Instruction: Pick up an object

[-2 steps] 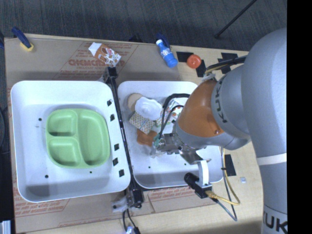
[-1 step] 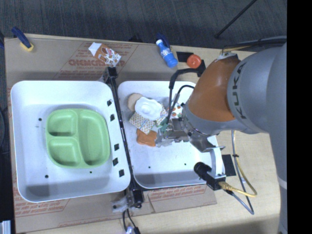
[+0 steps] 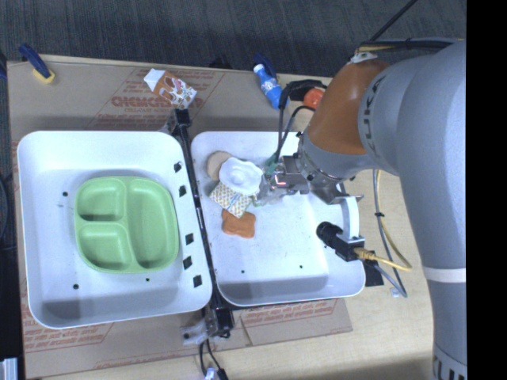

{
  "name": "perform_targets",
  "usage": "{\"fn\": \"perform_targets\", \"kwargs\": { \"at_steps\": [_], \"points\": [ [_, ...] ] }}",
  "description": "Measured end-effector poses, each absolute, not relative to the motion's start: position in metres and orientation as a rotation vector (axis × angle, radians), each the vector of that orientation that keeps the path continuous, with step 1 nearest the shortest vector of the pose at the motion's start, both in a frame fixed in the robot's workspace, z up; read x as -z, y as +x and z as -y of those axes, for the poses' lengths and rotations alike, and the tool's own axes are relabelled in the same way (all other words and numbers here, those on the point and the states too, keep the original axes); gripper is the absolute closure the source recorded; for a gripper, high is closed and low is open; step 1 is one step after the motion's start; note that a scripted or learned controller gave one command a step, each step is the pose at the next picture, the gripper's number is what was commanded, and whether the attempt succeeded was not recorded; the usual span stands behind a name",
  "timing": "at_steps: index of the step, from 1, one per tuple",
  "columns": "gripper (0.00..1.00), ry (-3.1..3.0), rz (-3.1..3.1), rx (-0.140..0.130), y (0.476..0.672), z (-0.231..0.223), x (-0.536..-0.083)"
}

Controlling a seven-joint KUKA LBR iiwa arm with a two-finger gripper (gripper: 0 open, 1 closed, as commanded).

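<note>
Bench: cardboard-covered bench (image 3: pixel 127 101) is carrying two white bins side by side, the left bin (image 3: pixel 40 212) and the right bin (image 3: pixel 277 279).
Left bin: is holding a green divided plate (image 3: pixel 127 224).
Arm: grey arm (image 3: pixel 412 172) is reaching in from the right, wrist bending down over the right bin.
Pincer: gripper (image 3: pixel 273 182) is sitting beside a white object (image 3: pixel 240 175); its opening cannot be told.
Objects: an orange piece (image 3: pixel 238 225) and a patterned piece (image 3: pixel 232 201) are lying near the white object.
</note>
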State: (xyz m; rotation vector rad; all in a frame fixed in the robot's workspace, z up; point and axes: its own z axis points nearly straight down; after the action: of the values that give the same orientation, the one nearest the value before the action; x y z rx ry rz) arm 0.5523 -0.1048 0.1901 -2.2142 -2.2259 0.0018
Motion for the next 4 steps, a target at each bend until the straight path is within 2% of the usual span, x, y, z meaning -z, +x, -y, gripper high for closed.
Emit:
{"fn": "perform_targets", "kwargs": {
  "at_steps": [1,2,3,4],
  "points": [
    [1.0,-2.214,2.227,0.0,0.57,0.069,-0.192],
    [1.0,-2.214,2.227,0.0,0.573,0.051,-0.216],
    [1.0,-2.216,2.224,-0.002,0.487,0.08,-0.241],
    [1.0,-2.213,2.227,-0.003,0.476,0.082,-0.191]
  ]
}}
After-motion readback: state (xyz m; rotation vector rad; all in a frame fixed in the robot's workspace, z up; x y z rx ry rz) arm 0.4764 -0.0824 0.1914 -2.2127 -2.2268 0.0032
